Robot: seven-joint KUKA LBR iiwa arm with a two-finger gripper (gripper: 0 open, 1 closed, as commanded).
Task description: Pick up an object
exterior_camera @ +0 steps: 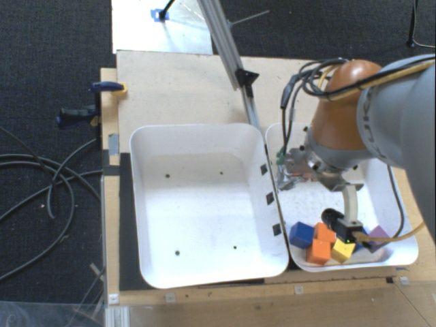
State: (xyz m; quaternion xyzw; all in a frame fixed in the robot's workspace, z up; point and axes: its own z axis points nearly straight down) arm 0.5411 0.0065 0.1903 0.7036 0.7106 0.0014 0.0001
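Pick-up entry: no object lifted yet; tool (287, 172) low in the right bin (310, 199).
Stock: blue block (301, 235), orange block (319, 248), yellow block (343, 250) and purple block (379, 236), clustered at the right bin's near end, all on its floor. The tool is by the right bin's left wall, apart from the cluster; open or closed cannot be told, and nothing is seen in it. Judged outstanding: grasp and lift.

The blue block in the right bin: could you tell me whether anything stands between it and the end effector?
Nothing visible does: only bare bin floor lies between the end effector and the blue block.
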